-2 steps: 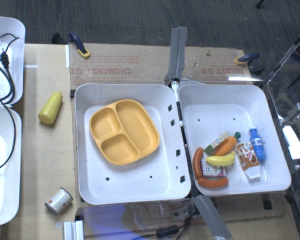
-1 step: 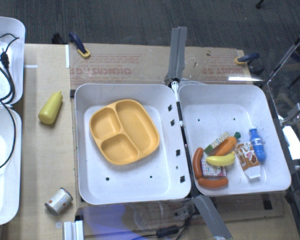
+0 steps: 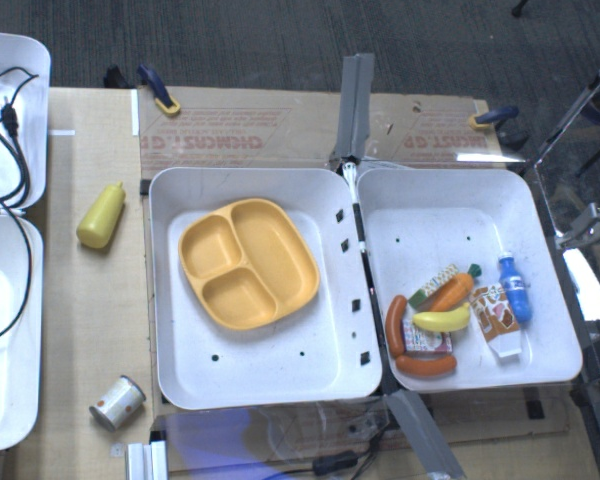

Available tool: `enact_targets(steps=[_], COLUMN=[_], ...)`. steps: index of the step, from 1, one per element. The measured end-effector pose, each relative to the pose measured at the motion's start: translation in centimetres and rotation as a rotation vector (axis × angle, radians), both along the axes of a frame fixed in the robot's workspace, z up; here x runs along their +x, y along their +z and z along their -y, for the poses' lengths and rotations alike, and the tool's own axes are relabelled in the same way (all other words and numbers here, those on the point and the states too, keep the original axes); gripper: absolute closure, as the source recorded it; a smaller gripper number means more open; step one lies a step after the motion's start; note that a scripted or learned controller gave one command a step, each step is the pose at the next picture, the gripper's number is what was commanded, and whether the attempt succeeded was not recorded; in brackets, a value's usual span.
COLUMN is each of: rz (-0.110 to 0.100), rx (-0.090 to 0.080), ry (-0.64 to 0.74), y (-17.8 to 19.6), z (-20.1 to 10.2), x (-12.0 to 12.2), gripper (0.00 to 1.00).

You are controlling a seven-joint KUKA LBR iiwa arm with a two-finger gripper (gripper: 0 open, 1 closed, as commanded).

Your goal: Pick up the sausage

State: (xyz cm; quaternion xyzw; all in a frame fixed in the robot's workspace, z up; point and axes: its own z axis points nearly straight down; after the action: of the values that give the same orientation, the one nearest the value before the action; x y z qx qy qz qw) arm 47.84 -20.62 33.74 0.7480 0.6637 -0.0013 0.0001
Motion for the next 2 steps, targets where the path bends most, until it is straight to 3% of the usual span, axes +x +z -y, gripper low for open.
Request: enact_targets(steps=[2], rz=[-0.001], rx=[0.0], ry=[-0.083], y=[-0.33], z=[0.47], x=[-0.04], gripper=[0.0])
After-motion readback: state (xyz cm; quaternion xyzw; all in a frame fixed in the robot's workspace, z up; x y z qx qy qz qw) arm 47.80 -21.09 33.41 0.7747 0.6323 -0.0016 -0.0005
